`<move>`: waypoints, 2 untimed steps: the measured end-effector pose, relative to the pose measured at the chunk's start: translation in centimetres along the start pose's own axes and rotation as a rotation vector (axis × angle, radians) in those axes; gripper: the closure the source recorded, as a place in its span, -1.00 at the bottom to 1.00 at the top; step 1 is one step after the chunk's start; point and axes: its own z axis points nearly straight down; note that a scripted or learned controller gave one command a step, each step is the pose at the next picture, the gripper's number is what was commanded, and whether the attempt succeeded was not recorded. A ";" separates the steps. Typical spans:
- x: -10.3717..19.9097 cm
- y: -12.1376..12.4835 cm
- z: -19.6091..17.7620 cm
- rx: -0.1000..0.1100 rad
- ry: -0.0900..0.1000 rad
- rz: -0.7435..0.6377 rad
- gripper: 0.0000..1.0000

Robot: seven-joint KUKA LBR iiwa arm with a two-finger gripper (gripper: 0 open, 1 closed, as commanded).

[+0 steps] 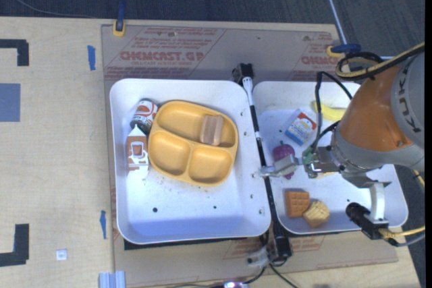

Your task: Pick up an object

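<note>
The right bin [341, 216] holds a purple rounded object [283, 154], a white, blue and orange carton [301, 126], an orange waffle-like square [296, 202] and a pale bread-like piece [316, 213]. A yellow item [327, 109] lies at the back, partly hidden by the arm. My gripper [278, 170] sits low at the right bin's left side, right against the purple object's lower edge. I cannot make out whether it grips that object.
The left bin [189, 216] carries a yellow divided plate [190, 142] with a brown block [212, 129] in one compartment. A can [143, 115] and a small box [136, 152] lie beside the plate. The divider [256, 138] between the bins runs just left of the gripper. The arm [378, 125] covers the right bin's right half.
</note>
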 end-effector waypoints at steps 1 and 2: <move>0.0 0.0 0.0 0.000 0.000 0.000 -1.00; 0.0 0.0 0.0 0.000 0.000 0.000 -1.00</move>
